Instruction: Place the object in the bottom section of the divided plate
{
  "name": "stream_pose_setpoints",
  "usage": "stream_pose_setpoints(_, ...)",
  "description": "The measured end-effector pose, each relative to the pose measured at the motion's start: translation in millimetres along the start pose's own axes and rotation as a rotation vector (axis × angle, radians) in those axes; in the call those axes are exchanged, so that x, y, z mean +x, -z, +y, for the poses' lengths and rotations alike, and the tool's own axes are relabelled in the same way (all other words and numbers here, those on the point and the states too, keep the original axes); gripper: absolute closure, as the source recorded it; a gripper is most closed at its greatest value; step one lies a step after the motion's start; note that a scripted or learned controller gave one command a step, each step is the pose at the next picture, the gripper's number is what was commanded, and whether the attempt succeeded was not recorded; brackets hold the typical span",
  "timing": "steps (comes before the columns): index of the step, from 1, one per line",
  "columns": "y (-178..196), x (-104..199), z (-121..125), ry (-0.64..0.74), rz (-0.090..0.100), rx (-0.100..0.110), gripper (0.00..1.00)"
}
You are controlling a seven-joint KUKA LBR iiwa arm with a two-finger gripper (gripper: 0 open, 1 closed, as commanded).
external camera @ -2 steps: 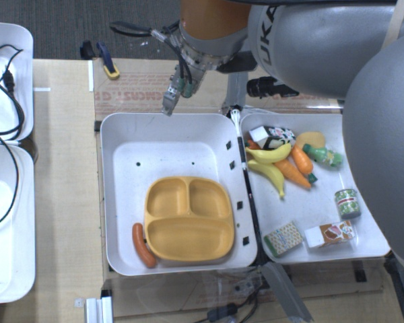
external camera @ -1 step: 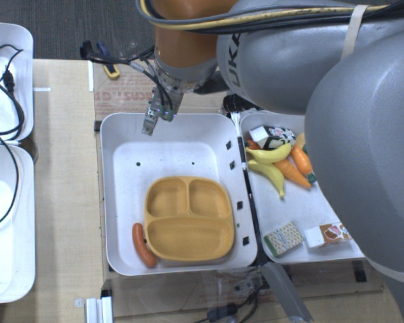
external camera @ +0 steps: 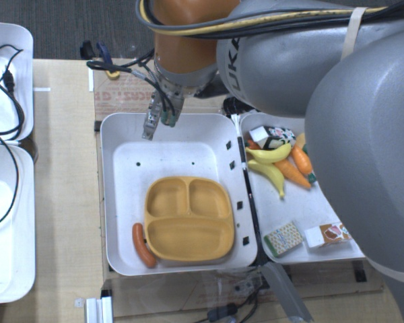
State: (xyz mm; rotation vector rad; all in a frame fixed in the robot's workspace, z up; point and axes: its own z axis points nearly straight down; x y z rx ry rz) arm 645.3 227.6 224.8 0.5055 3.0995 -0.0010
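**Asker:** Looking down on the desk (external camera: 60,180), what lay in the two bins?

**Describer:** Looking from above at a slant, the left white bin (external camera: 118,180) held a yellow-orange divided plate (external camera: 188,219), with two small sections at the top and one wide section at the bottom; all three sections were bare. A red-orange sausage (external camera: 143,245) lay on the bin floor just beside the plate's lower left corner, outside it, angled a little.

**Asker:** And the other bin?

**Describer:** The right white bin (external camera: 303,210) held a cluster near its top: two yellow bananas (external camera: 269,163), an orange carrot (external camera: 297,167) beside them, and a small black-and-white item (external camera: 275,136) behind; nearer the front lay a patterned green-edged packet (external camera: 283,239) and a small white box with red print (external camera: 326,235), side by side.

**Asker:** Where was the arm?

**Describer:** The grey arm (external camera: 310,46) came in from the right and covered much of the upper right of the scene; its orange band (external camera: 192,12) sat above the wrist. The gripper (external camera: 158,118) hung over the back edge of the left bin, well apart from the plate and the sausage.

**Asker:** Was it holding anything?

**Describer:** Nothing showed between the fingers (external camera: 149,125); they pointed down and stood close together, though I could not tell whether they were fully closed.
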Motion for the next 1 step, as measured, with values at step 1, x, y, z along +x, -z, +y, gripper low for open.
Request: stream_pose_setpoints(1, -0.3, -7.2, 2.9, 0.090, -0.002, -0.002, 1.00)
